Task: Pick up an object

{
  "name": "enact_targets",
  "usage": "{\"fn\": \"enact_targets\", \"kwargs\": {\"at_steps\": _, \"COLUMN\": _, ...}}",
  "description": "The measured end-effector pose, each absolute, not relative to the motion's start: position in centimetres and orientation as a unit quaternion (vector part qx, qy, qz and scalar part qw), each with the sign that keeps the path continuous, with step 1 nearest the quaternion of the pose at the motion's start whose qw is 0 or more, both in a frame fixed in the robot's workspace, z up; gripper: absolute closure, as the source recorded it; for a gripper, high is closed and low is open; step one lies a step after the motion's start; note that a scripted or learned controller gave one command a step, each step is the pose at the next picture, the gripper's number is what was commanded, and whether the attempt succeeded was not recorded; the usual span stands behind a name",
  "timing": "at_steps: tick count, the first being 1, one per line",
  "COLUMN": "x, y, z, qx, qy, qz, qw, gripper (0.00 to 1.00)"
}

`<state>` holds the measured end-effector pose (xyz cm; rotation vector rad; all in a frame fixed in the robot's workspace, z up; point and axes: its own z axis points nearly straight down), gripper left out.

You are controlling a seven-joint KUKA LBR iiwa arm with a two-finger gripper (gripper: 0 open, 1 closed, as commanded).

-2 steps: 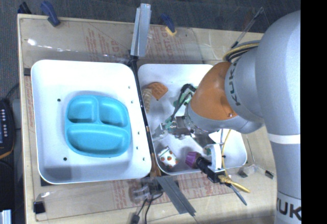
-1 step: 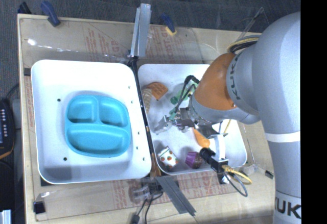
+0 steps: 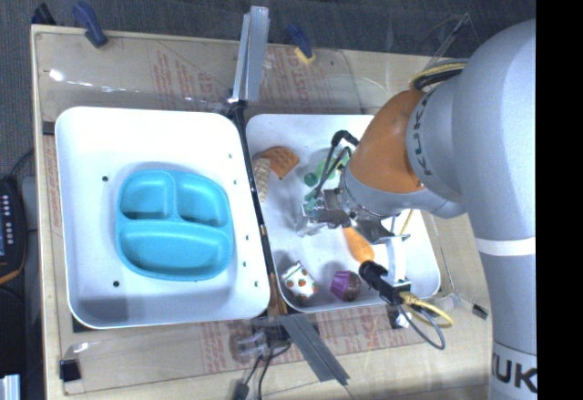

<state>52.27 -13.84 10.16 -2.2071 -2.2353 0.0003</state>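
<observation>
Grey arm with an orange band above the wrist is reaching in from the right and hanging low over the right shallow white bin. The two-finger gripper is sitting over the middle of that bin, a little towards its left side. Released or clenched: cannot tell, since the metal parts are blurring together at this slant.

Candidate objects are all lying on the right bin's floor, around the gripper:
- A brown, bread-like lump is resting near the far left corner.
- A ridged beige cone-shaped piece is lying just beside it, against the bin's left wall.
- A small green piece is showing just beyond the gripper, partly crossed by a black cable. Whether the two are touching cannot be told.
- An orange carrot-shaped piece is lying on a slant just to the near right of the gripper, close under the wrist.
- A small purple rounded piece is sitting by the near wall.
- A small white object with coloured patches is sitting near the near left corner, a little apart from the purple one.

The left shallow white bin is holding a light blue plastic plate with three compartments, lying flat around its middle. A grey metal bar is standing at the far end of the seam between the bins. Two blue clamps are gripping the far edge of the brown bench top.
</observation>
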Motion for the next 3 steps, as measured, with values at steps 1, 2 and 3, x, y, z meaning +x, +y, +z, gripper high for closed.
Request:
{"fn": "enact_targets", "kwargs": {"at_steps": 1, "x": 52.3, "y": -13.8, "z": 10.2, "qx": -0.702, "qy": -0.712, "qz": 0.0002, "qw": 0.000, "gripper": 0.00}}
{"fn": "enact_targets", "kwargs": {"at_steps": 2, "x": 56.1, "y": -13.9, "z": 9.1, "qx": -0.705, "qy": -0.710, "qz": 0.0009, "qw": 0.002, "gripper": 0.00}}
{"fn": "enact_targets", "kwargs": {"at_steps": 3, "x": 47.9, "y": -16.6, "z": 9.3, "qx": -0.704, "qy": -0.710, "qz": -0.0013, "qw": -0.002, "gripper": 0.00}}
